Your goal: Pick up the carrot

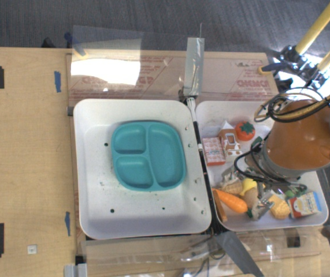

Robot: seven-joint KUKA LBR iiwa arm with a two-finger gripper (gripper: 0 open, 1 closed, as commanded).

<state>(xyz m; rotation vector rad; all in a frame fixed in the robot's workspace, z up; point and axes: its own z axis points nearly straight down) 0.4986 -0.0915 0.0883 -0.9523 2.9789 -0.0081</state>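
The orange carrot [232, 201] lies in the front left part of the right bin [321, 184], with its thick end toward the right. My gripper [260, 204] hangs low in that bin, just right of the carrot's thick end, among other toy food. The arm's orange band [300, 138] covers much of the gripper from above. Nothing shows the carrot held.
The left bin [89, 172] holds a teal divided plate [149, 155]. In the right bin are a tomato [245, 130], two small boxes [214, 151], a yellow piece [249, 186], a tan piece [279, 208] and a small carton [304, 205]. Cables loop around the wrist.
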